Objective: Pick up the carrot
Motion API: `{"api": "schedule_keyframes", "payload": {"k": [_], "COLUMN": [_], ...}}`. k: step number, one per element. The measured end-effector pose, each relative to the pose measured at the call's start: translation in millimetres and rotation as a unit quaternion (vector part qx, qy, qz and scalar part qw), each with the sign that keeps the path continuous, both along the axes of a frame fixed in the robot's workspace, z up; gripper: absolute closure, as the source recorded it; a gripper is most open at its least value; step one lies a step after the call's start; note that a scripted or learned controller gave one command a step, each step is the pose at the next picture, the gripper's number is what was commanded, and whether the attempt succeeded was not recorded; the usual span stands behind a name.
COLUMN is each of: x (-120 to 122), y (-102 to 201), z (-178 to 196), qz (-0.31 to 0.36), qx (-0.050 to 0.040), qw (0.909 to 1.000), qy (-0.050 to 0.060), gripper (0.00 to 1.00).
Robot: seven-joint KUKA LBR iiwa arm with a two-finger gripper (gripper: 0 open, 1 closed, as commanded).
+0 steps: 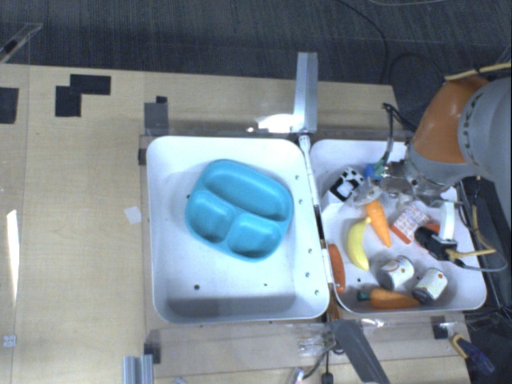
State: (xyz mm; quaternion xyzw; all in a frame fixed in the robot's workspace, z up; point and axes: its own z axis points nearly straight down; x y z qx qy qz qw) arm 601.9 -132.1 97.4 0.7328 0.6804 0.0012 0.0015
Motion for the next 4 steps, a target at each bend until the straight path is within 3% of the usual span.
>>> {"api": "schedule_keyframes", "payload": {"k": [1,2,3,4], "x": [51.1,61.2,63.2,0.7], "y": [-29.3,-24.4,-27.8,-3.5], "z": [-10.7,-10.8,7.1,-8.9], "qz": [0.038,0.044,0.112,0.086], "qx": [0.0,-0.0013,0.0005,-0.0007], "qw": [0.9993,0.9989,0.9937,0.9963], "qy": [0.001,0.013,0.009,-0.003], "gripper": [0.0,0.0,0.0,0.0]}}
